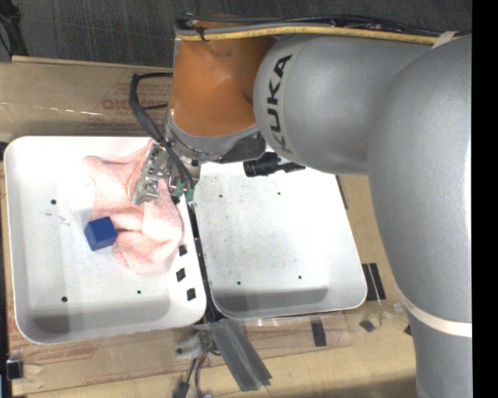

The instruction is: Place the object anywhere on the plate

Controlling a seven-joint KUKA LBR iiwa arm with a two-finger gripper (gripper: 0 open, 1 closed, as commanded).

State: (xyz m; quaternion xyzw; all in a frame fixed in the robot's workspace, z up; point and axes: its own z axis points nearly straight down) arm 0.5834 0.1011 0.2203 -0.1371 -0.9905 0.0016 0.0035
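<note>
Two white bins sit side by side; in the left bin (33, 305) a blue cube (100, 233) rests against a crumpled pink cloth (145, 226), while the gripper (153, 177) hangs over the cloth's upper edge, its finger spacing impossible to tell

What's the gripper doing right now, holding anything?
Gripper: over the pink cloth in the left bin; grip state cannot be told. Blue block lies apart.
</note>
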